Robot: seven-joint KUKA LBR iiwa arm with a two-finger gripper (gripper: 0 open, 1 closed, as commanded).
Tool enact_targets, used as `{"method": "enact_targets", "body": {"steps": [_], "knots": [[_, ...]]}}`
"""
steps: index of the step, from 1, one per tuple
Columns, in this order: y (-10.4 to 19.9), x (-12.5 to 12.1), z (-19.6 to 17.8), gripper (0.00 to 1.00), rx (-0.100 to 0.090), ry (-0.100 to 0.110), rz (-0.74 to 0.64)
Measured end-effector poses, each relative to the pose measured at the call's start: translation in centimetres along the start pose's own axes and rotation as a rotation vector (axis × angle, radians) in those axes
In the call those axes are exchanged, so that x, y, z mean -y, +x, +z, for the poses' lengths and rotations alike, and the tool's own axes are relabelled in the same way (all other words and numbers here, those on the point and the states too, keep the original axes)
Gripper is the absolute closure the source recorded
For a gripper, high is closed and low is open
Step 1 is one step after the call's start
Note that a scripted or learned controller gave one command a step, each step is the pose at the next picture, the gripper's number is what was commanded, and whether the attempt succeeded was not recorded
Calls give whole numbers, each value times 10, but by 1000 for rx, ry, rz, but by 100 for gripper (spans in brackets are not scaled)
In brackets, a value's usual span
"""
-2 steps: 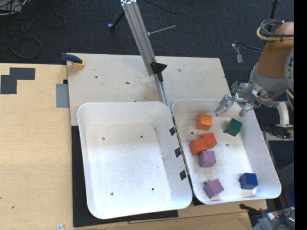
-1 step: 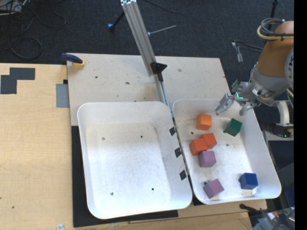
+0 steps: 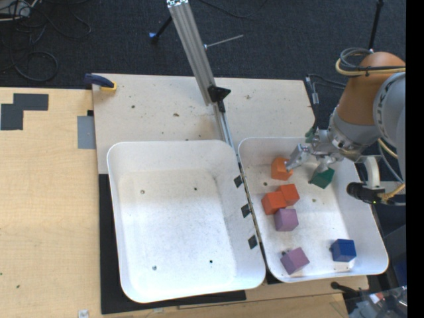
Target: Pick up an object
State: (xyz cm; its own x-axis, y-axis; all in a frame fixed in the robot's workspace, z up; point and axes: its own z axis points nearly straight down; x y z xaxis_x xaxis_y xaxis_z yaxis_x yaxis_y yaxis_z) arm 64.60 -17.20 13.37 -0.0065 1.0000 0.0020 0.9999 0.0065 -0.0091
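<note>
The claw point(image 3: 310, 156) hung low over the upper part of the right bin point(image 3: 371, 257), its metal fingers spread apart with nothing between them. The left finger pointed at an orange cube point(image 3: 280, 169) and looked to touch or nearly touch its upper right corner. A dark green block point(image 3: 322, 177) lay just below the claw's right side, close beside it. The arm point(image 3: 371, 105), grey with its orange band, came in from the right.

That bin held 7 blocks: 3 orange, 2 purple, 1 green and 1 blue. Besides the orange cube at the claw, 2 more orange blocks point(image 3: 280, 198) sat pressed together near the bin's middle. 1 purple block point(image 3: 286, 218) touched them from below, and the second purple block point(image 3: 294, 260) lay near the bottom rim. The blue cube point(image 3: 343, 249) stood well apart in the lower right corner.

The orange cube was small, plain and matte, set at a slight tilt near the bin's left wall.

The left bin point(image 3: 126, 177) sat beside it on the desk point(image 3: 159, 105), and 1 slanted aluminium bar point(image 3: 194, 48) rose behind the 2 bins.
</note>
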Motion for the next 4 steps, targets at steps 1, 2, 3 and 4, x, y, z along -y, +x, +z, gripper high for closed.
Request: {"method": "enact_targets", "body": {"steps": [1, 2, 3, 4], "knots": [[-2, -8, 12, 0, 8, -32, -1], [-1, -8, 4, 100, 6, -31, -3], [-8, -11, -42, 100, 3, -12, 0], [-9, -12, -96, 100, 3, -14, 0]]}}
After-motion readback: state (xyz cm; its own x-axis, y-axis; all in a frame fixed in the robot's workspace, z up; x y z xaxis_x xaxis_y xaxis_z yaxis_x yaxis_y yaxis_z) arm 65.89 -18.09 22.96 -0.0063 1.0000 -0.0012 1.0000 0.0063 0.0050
